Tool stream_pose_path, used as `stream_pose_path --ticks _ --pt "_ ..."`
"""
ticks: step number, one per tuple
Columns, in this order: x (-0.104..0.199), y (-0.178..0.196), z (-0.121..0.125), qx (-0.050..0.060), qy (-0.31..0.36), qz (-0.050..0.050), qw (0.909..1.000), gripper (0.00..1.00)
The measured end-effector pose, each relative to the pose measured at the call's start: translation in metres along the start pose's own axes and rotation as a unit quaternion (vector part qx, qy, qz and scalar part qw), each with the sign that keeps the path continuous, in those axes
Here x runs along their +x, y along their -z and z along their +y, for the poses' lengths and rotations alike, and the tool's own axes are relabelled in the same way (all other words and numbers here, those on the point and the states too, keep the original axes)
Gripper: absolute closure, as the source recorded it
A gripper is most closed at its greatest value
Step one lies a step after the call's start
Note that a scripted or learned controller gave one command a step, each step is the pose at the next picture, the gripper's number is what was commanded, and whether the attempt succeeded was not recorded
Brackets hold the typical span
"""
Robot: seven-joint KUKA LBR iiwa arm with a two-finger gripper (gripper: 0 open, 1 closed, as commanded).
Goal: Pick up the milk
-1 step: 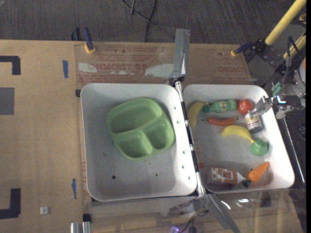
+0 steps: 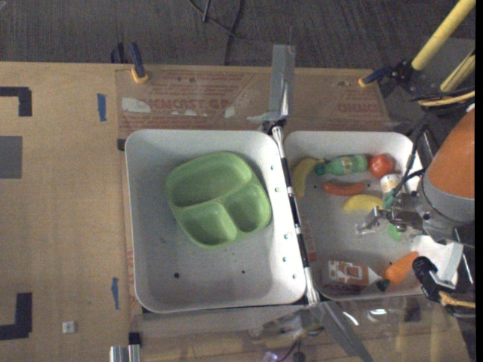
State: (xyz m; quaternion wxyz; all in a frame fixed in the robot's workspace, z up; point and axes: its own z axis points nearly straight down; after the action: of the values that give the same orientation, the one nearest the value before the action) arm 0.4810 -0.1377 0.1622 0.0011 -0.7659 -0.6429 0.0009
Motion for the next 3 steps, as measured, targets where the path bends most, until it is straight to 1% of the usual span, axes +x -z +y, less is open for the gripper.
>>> stream_pose_path --ticks 1,2,3 --pt "0.016 -0.055 -0.005 0.001 -0.075 0.001 0.9972 0.0" --pt "-0.011 -0.04 0.0 -0.002 -0.092 0.0 0.9957 0.0" --pt "0.07 0.022 0.029 -0.001 -0.184 0.0 0.9829 0.0"
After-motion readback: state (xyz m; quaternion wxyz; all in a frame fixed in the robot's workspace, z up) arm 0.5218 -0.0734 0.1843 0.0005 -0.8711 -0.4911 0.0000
